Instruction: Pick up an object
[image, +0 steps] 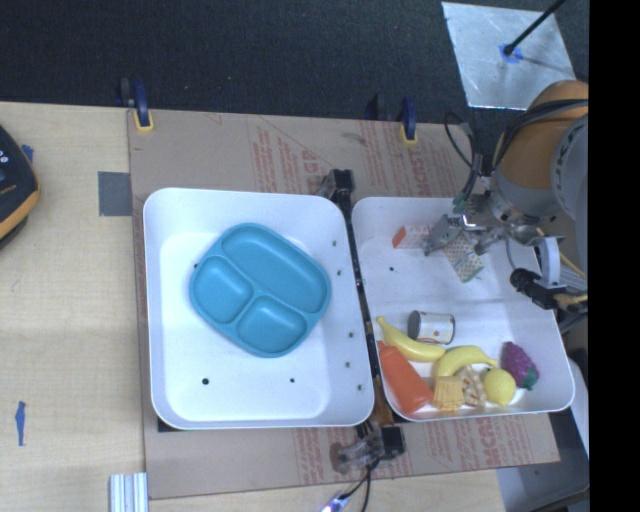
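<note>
carrot (402, 381) lies well apart from claw (455, 238).

Grey KUKA arm with orange band (548, 110): enters from the right, wrist bent downward. Two-finger metal gripper (458, 240): hangs low at the arm's left end, pointing down and leftward.

The wooden worktop (70, 330) carries a brown cardboard sheet (250, 155); on the sheet two white bins sit side by side, left bin (165, 300) at nine o'clock, right bin (545, 345) at three o'clock; grey tape (114, 193) at ten o'clock.
</note>
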